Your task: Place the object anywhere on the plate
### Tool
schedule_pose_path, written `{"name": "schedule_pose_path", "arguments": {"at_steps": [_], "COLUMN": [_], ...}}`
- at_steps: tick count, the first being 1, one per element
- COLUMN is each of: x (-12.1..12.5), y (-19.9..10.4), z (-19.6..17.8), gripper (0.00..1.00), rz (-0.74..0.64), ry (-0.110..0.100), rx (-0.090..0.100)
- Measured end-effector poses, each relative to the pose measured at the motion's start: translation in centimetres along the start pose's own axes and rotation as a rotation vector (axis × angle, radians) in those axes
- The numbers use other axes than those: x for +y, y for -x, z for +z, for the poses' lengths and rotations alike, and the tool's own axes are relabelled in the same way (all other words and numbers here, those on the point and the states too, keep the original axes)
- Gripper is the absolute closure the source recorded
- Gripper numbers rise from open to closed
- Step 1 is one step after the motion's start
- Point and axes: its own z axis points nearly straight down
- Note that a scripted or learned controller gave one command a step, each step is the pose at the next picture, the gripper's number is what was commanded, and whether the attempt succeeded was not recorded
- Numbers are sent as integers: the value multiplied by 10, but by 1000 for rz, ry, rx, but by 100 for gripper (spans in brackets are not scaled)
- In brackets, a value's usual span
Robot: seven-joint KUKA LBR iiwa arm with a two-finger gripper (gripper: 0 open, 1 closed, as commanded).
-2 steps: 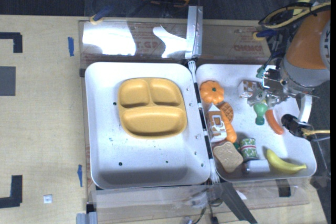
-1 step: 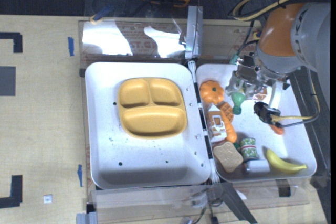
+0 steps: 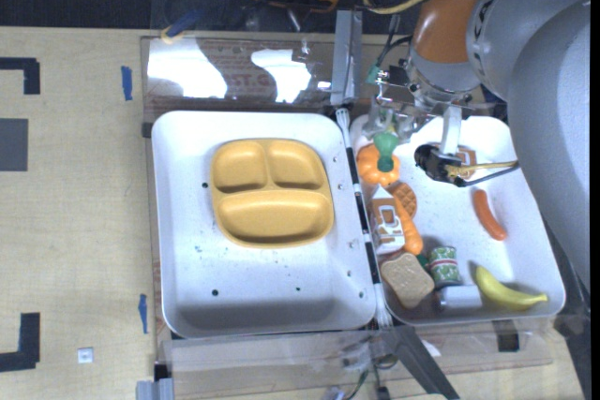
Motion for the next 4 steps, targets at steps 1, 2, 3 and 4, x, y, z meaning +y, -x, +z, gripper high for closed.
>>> {"name": "schedule_pose_path", "arguments": {"at_steps": [1, 2, 3, 4], "x": [-6, -6, -4, -12], "y": [-83, -83, -37, -107], "z": [-1, -1, 0, -74], "gripper": [100, 0, 0, 0], "rz": [-436, -437, -177, -112], "ry": [3, 3, -3, 0], "rx": [1, 2, 1, 1]}}
